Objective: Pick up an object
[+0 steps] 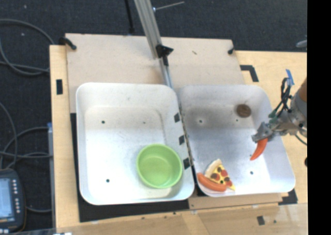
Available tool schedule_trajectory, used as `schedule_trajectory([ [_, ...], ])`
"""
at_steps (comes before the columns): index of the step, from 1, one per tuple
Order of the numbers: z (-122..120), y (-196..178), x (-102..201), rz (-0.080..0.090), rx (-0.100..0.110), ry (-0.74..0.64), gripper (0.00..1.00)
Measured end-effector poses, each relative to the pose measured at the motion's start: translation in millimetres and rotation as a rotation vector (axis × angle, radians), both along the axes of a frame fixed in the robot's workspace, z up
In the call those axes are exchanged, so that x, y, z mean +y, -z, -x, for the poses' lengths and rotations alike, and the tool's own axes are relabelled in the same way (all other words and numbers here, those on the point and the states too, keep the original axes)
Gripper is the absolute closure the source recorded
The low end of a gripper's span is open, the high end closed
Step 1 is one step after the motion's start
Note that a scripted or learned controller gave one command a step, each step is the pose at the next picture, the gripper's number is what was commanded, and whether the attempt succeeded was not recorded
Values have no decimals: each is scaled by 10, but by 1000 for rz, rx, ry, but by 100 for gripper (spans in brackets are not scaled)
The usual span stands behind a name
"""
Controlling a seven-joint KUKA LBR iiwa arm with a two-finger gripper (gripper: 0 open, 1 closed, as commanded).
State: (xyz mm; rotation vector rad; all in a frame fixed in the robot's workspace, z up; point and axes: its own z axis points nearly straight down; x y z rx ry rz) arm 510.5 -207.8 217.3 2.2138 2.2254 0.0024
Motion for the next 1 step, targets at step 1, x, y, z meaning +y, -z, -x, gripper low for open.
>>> schedule_trajectory([
  [1, 0, -59, 545, -3, 1, -3, 100],
])
